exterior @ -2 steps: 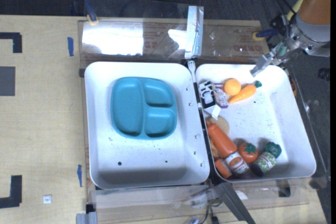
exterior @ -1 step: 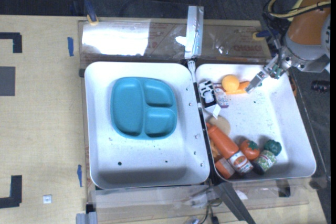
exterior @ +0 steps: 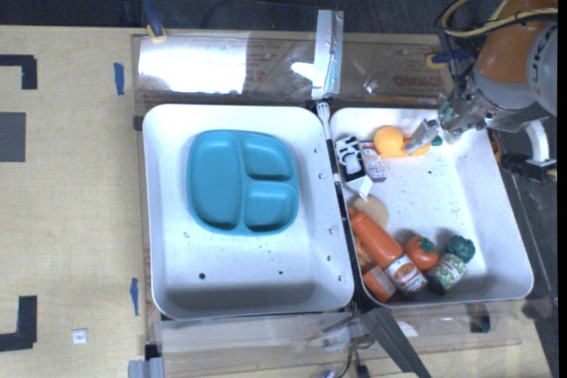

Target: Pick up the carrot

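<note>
While the hand (exterior: 431,135) hangs beside a round orange ball (exterior: 388,141), its grip unreadable, the long orange carrot (exterior: 376,239) lies well below-left.

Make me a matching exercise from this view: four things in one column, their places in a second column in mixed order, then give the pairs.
Things:
1. blue divided plate
2. orange ball
3. carrot
4. gripper

Places:
A. along the right bin's left wall, lower half
B. far end of the right bin, just right of the orange ball
C. middle of the left bin
D. far end of the right bin, beside a small black-and-white packet

Pairs: 1-C, 2-D, 3-A, 4-B
</note>
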